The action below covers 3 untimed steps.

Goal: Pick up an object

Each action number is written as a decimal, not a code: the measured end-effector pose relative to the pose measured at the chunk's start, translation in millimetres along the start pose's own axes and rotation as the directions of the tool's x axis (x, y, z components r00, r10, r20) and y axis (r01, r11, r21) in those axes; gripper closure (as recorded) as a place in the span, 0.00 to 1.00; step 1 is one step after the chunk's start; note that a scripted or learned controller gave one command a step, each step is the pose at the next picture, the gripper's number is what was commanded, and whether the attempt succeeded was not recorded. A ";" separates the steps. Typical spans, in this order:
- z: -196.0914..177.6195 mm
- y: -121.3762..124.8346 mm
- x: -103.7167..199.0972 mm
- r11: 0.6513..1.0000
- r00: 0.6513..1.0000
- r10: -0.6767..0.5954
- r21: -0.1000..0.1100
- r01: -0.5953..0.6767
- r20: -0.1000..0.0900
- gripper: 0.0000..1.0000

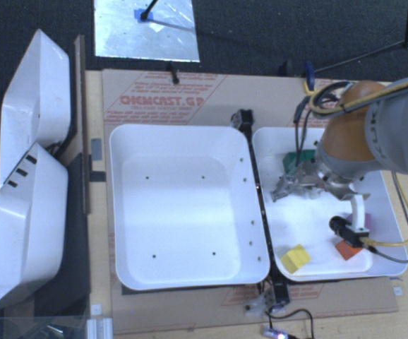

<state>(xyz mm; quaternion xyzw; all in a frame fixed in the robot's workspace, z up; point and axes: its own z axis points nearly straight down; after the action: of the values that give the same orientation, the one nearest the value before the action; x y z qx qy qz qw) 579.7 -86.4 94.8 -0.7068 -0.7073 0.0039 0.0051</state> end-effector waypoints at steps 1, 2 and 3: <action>9.1 77.7 -14.5 1.000 1.000 0.004 0.003 -0.004 0.001 0.00; -53.0 59.0 1.1 0.999 1.000 -0.028 -0.018 0.028 0.002 0.00; -60.8 58.5 0.4 0.999 1.000 -0.028 -0.015 0.028 0.002 1.00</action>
<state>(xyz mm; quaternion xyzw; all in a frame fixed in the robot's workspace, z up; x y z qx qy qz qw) 638.9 -86.0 154.9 -0.6970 -0.7171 -0.0009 -0.0011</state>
